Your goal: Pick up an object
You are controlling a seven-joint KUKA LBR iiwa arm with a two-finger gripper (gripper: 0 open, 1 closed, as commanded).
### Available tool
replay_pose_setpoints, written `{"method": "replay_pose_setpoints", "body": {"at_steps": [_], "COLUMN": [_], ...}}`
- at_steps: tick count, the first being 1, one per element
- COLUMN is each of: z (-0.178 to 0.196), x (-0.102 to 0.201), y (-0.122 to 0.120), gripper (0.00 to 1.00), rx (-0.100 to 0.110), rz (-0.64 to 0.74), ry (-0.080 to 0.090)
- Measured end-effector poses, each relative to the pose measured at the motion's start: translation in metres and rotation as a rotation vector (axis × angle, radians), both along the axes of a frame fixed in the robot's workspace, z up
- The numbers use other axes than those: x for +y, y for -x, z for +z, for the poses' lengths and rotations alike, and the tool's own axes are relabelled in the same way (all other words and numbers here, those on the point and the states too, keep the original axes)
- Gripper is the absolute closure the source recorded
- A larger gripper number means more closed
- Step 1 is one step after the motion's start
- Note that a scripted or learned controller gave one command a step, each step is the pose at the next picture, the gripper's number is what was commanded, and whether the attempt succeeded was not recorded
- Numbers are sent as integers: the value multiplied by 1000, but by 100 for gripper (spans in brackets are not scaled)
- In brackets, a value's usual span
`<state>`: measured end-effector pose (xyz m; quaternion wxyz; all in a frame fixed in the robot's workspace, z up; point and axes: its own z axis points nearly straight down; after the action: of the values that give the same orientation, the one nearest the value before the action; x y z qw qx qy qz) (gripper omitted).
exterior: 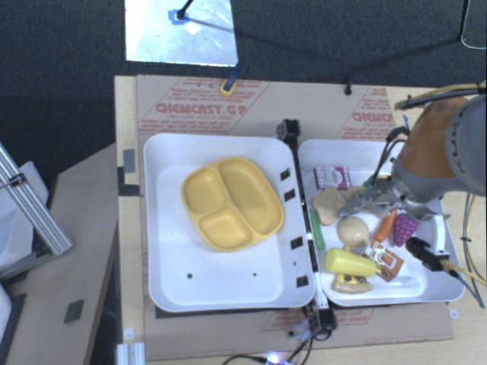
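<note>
1. The tabletop [190,101] carried two shallow white bins side by side: the left bin [163,280] and the right bin [426,284].
2. A yellow divided plate [232,202] with three compartments lay near the middle of the left bin.
3. The right bin held a cluster of small objects: a pink-and-white packet [332,177] near its far wall, a tan bread-like piece [327,204] just below it, a round beige item [352,230], a green stick [316,230] along the left wall, a yellow banana-like object [350,262], an orange-and-white carton [384,261], an orange carrot [385,226] and a purple grape bunch [404,228].
4. The grey arm [464,150] with its orange band entered from the right and reached over the right bin.
5. The gripper [370,196] sat low over the bin, beside the bread-like piece and above the beige item; whether its fingers were released or clenched could not be told, and no object was visibly between them.
</note>
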<state>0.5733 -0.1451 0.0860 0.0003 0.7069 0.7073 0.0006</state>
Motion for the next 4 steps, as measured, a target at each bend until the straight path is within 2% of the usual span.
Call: {"method": "replay_pose_setpoints", "body": {"at_steps": [1, 2, 3, 4], "z": [14, 61, 125, 139], "x": [-1, 4, -1, -1], "y": [-2, 3, 3, 2], "gripper": [100, 100, 100, 100], "rx": [-6, -4, -7, -3], "rz": [1, 3, 3, 4], "ry": [1, 1, 2, 1]}}
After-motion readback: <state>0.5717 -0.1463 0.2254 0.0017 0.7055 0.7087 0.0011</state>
